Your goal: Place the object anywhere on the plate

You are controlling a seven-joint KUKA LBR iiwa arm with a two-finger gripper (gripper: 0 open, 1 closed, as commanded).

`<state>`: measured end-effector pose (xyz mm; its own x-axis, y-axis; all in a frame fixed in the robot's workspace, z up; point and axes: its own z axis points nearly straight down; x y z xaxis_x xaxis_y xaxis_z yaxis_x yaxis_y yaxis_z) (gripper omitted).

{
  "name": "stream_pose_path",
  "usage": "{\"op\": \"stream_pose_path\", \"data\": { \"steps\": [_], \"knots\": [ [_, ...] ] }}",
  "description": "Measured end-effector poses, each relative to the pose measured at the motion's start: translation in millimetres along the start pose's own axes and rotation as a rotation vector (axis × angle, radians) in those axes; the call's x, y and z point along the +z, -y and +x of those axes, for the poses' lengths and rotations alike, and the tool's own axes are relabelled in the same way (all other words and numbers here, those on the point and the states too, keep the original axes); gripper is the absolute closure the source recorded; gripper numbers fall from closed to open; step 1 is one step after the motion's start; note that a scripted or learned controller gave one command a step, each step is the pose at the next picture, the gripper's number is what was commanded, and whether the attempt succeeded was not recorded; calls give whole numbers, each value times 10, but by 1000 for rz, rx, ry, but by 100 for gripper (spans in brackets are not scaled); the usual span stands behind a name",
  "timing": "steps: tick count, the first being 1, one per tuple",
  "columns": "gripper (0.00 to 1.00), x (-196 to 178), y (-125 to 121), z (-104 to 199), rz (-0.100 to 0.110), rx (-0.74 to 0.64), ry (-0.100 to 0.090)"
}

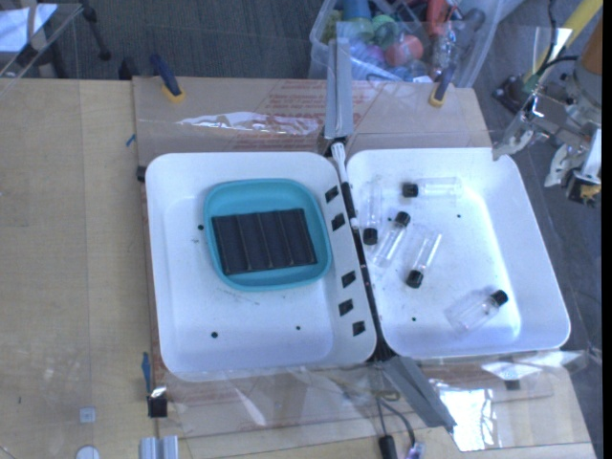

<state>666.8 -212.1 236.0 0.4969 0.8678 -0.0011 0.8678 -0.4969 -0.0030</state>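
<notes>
Vials (pixel 423 256), clear with black caps, five by our count, lie scattered in the right bin (pixel 540 275). We see the teal plate (pixel 216 208) in the left bin (pixel 182 304), with a black ribbed slab (pixel 263 240) on it. The gripper (pixel 550 146) hangs beyond the right bin's far right corner; we cannot tell whether it is open or closed.

A pale wooden bench (pixel 57 256) takes up the lower and left part, with a brown cardboard sheet (pixel 239 103) lying flat across its far side. Beyond it is dark grey carpet (pixel 210 17), where a clear plastic tub (pixel 411 17) of bright toys stands. The light is soft and even.
</notes>
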Motion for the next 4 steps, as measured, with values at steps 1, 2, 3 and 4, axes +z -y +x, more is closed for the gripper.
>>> {"op": "stream_pose_path", "data": {
  "steps": [1, 2, 3, 4],
  "knots": [
    [0, -30, 18, 28, -1, 44, -1],
    [0, 49, 24, 28, 1, 61, -1],
    [0, -26, 26, 45, -4, 100, -2],
    [0, 63, 26, 41, 1, 128, -2]
  ]
}}
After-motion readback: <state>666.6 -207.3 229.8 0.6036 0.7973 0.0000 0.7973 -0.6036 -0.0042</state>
